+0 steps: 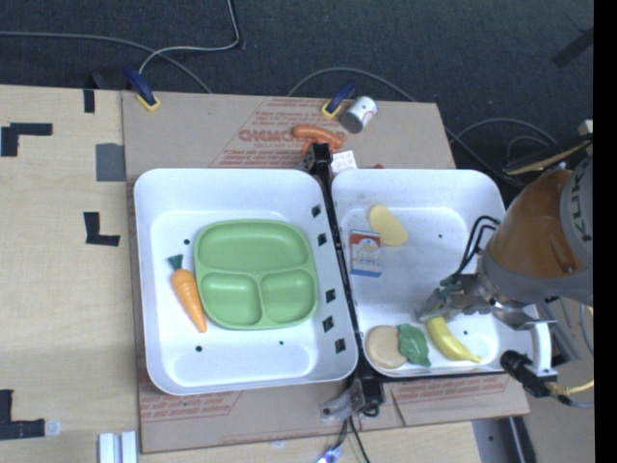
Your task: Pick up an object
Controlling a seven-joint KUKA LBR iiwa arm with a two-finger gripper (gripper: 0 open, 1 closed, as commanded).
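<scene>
Camera view: gripper (436, 307) low in right bin (424, 186), just beside banana (449, 340); claw state: cannot tell. Nothing visibly held. Judgement: pick not done; grasp and lift remain. Carrot (189, 299) lies in left bin (231, 183).

Red print on the cardboard sheet (260, 133) seems to read "CHEMCO".

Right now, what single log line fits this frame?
tool: low in right bin | nearest: banana | grasp: not visible | left bin: green plate, carrot
</scene>
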